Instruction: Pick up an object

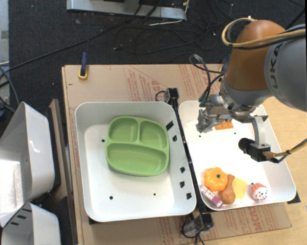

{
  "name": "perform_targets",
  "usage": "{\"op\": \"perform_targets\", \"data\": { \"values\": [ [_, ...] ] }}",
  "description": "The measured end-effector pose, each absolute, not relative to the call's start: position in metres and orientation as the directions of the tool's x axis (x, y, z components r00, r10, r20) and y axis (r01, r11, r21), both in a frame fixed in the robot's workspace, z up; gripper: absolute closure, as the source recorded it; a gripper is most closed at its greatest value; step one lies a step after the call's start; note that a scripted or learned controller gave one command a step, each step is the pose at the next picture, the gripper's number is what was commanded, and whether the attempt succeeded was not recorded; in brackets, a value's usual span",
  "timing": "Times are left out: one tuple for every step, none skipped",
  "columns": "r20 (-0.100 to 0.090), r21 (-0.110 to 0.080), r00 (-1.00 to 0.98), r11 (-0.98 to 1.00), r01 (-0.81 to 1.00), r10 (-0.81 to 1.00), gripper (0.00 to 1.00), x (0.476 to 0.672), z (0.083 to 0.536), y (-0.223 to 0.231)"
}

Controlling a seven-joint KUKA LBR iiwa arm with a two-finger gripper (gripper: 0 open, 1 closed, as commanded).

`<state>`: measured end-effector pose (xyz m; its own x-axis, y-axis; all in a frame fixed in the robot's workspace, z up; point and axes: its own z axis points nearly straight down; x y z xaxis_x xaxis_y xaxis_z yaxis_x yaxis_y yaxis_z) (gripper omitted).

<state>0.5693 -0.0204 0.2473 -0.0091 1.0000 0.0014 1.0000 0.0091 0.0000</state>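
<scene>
My gripper (pixel 208 121) hangs low over the far end of the right bin (pixel 275 165), under the grey and orange wrist. A small orange piece (pixel 224 125) lies just to its right, partly hidden by the wrist. At the near end of that bin sit an orange pumpkin-like toy (pixel 216 178), a brown drumstick (pixel 228 191), a yellow piece (pixel 240 188), a red-and-white speckled toy (pixel 259 191) and a pink-and-purple tube (pixel 210 195). These lie well short of the gripper.
A green divided plate (pixel 138 145) rests in the left bin (pixel 91 197). A black divider (pixel 182 143) with clips runs between the bins. A black cable fitting (pixel 254 148) hangs off the arm over the right bin. White tubs (pixel 24 154) stand at the left.
</scene>
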Motion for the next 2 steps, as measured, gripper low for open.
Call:
{"op": "perform_targets", "data": {
  "values": [
    [0.001,0.001,-0.008,0.008,1.000,1.000,1.00,0.574,0.248,0.027],
    [0.001,-0.001,-0.008,0.008,1.000,1.000,1.00,0.578,0.236,0.073]
  ]
}}
